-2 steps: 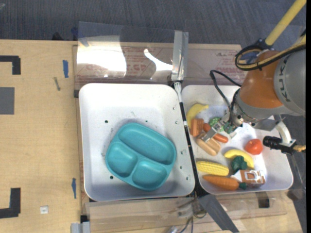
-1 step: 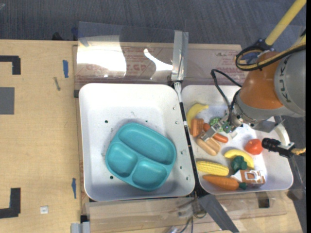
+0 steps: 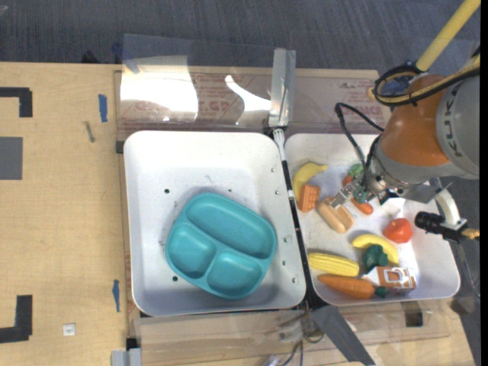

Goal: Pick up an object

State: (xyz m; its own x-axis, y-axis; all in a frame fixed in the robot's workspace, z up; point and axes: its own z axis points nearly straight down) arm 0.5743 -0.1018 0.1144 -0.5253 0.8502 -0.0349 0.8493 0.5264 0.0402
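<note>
The carrot [image 3: 347,286] lies nearest; farther back, the tool [image 3: 352,195], its state untellable, crowds the bread roll [image 3: 335,216] and may slip off.

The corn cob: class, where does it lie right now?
In the camera view the corn cob lies in the right bin, near its front left corner, just above the carrot and left of the lower banana.

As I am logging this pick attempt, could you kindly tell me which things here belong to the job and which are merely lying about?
Belonging to the job:
claw
bread roll by the claw
orange block
banana
tomato
corn cob
carrot

Merely lying about:
teal divided plate in the left bin
clear plastic sheet
</note>
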